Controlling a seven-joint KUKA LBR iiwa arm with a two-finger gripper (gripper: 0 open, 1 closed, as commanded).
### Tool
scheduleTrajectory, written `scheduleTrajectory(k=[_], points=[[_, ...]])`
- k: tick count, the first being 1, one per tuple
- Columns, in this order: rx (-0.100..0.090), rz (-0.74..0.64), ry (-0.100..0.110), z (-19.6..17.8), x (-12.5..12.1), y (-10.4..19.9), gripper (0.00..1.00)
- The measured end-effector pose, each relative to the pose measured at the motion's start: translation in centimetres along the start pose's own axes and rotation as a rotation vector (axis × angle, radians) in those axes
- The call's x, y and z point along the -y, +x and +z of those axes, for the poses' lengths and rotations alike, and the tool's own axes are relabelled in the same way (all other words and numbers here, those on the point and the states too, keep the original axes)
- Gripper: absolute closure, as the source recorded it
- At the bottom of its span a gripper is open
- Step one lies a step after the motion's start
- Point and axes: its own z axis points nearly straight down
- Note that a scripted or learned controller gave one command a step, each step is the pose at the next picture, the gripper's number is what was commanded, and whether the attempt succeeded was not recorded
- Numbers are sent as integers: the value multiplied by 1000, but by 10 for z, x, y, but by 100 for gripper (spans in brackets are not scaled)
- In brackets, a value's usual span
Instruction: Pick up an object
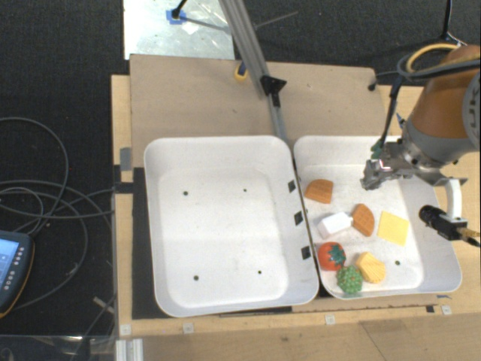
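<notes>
- My claw (373, 173) hangs over the far part of the right shallow white plastic bin (436, 280); from this angle I cannot tell how it is set, and I see nothing in it.
- The things to pick all lie in that right bin, nearer than my claw.
- An orange-brown rounded wedge (319, 191) lies by the bin's left wall, to the left of my claw.
- A small white block (335, 223) sits just beside an orange oval piece (364, 219), with a flat yellow square (394, 228) to the right.
- At the near edge, a red tomato-like ball (331, 255) touches a green knobbly cluster (349, 280); a yellow-orange chunk (370, 268) is just beside them.
- The left shallow white plastic bin (161, 156) sits next to it on the brown table (323, 96).
</notes>
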Motion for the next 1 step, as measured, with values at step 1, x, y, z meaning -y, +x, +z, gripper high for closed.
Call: scheduleTrajectory(k=[1], points=[[0,-1,-1,-54,-2,-1,100]])
